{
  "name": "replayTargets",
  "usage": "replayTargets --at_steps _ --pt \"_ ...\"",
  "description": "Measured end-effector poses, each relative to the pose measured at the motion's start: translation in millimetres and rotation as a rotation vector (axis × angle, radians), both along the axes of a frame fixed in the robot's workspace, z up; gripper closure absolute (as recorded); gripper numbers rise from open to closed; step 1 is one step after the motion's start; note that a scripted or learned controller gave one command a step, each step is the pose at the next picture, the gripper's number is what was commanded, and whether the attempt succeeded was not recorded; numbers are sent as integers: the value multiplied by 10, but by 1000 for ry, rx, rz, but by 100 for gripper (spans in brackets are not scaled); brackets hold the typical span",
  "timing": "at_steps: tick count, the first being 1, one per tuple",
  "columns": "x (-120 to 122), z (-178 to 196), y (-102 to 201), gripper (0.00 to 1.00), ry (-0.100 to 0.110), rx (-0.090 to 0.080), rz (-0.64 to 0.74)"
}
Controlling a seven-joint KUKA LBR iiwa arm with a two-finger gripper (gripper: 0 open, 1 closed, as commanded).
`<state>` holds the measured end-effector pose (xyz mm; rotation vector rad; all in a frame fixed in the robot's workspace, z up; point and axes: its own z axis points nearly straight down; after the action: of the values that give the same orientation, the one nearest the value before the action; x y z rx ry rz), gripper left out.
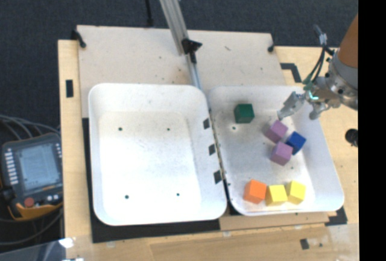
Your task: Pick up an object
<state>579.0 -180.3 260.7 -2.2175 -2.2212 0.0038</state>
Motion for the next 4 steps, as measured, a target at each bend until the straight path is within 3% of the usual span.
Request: replayTargets --at_steps 1,3,4 --pt "9 28 2 0 -5 -1 1" --pt "-44 -1018 -26 0 -1 -1 -4" --pt "-6 -1340 44 0 -24 -2 -1"
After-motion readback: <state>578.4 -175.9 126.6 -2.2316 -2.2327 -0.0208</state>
